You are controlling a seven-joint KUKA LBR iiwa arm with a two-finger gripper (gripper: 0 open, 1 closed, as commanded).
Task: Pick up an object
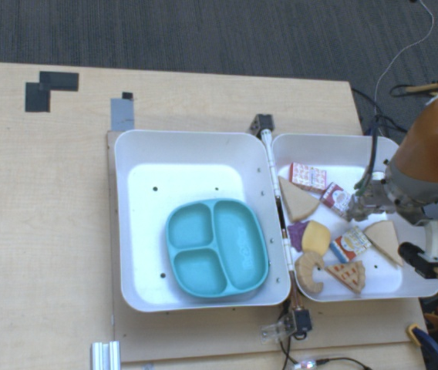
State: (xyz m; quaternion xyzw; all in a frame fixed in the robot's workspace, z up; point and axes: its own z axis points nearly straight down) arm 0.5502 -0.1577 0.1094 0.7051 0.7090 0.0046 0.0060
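My gripper (358, 210) hangs low over the middle of the right bin (381, 151), reaching in from the right. Just left of it lies a small red and white packet (335, 197). Below it sit a small white, red and blue carton (352, 243) and a tan wedge (385, 240). Farther left are a pink and white box (308, 176), a tan bread slice (300, 203), a yellow cheese piece (316, 237) and a purple piece (296, 233). A pretzel (309, 272) and a pizza slice (348, 274) lie at the front. I see nothing held in the gripper.
The left bin (138, 206) holds a blue divided plate (217, 249). A ridge (274, 199) separates the two bins. Dark tape patches (49, 89) mark the wooden bench at the back left. Cables trail off the right side.
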